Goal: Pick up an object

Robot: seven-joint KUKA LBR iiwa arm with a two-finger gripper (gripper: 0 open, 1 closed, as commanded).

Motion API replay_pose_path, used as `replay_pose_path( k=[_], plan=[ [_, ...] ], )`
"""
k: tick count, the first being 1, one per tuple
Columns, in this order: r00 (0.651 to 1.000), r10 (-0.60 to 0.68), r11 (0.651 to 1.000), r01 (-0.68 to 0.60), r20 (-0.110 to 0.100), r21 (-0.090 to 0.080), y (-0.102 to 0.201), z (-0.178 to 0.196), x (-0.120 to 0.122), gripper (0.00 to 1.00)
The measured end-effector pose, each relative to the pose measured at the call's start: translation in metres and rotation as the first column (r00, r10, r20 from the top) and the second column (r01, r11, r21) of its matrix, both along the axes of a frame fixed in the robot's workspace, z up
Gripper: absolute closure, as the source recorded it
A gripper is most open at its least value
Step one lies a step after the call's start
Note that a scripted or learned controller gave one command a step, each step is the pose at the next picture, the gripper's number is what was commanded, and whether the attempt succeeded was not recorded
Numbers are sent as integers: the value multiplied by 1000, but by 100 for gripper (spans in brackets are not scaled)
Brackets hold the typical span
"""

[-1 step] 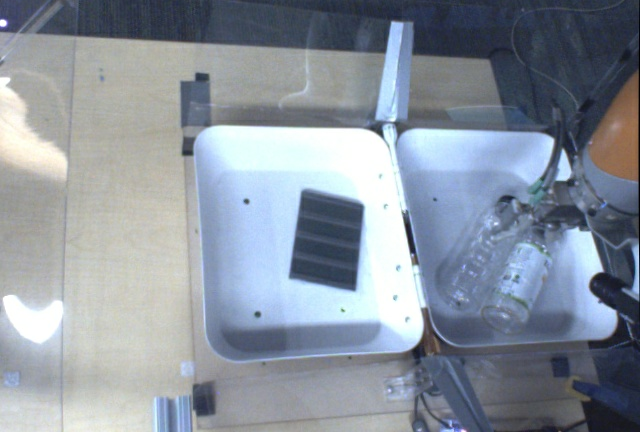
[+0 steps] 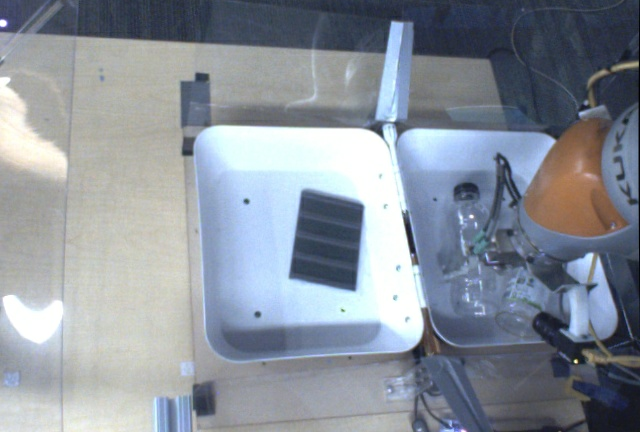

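A black ribbed rectangular pad (image 2: 327,239) lies flat near the middle of the left bin (image 2: 225,220). In the right bin (image 2: 440,160) a clear plastic bottle (image 2: 467,225) with a black cap lies beside other clear plastic pieces (image 2: 505,305). My gripper (image 2: 494,253) is low in the right bin, right over the clear bottle's lower part, below the orange band (image 2: 565,185) of the arm. The transparent plastic and the wrist hide how the gripper meets the bottle.
A grey metal divider post (image 2: 395,70) stands behind the seam between the two bins. Cables (image 2: 545,30) trail at the back right. Black brackets (image 2: 195,100) sit at the left bin's outer corners on the wooden bench.
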State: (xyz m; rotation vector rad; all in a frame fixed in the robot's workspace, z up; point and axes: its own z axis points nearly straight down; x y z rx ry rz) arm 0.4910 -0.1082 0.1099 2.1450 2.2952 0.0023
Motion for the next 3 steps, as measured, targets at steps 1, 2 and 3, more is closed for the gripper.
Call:
replay_pose_path(
  k=[1, 2, 3],
  plan=[
    [991, -132, 991, 132, 13, 0, 24, -20, 55, 0],
    [965, -263, 965, 263, 4, 0, 43, 76, 81, 0],
    [994, -110, 994, 110, 9, 0, 18, -21, 122, 0]
  ],
)
